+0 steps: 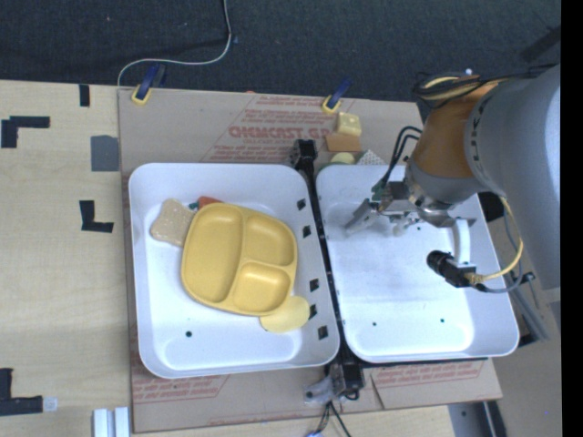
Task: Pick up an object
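Two shallow white bins sit side by side on the bench, the left bin (pixel 146 271) crowded and the right bin (pixel 401 326) with bare floor across most of its middle and near half. In the left bin lies one yellow divided plate (pixel 239 259), a rounded shape with three compartments, its long axis running on a slant from the upper left toward the lower right; it takes up the centre of that bin. One tan, speckled slab like a slice of bread (pixel 168 222) lies touching the plate's upper-left rim, a bit of something red (pixel 209 202) peeks out just above the plate, and one pale yellow piece (pixel 285 315) lies against its lower-right edge, close to the wall shared by the two bins. Open white floor remains along the left bin's near side and left wall. Beyond the bins' far edge, on the brown board, sit a small tan block (pixel 343 140) and a small pale green thing (pixel 342 158). The gripper (pixel 364 215) hangs over the far-left part of the right bin — whether its tips are apart or together cannot be told.
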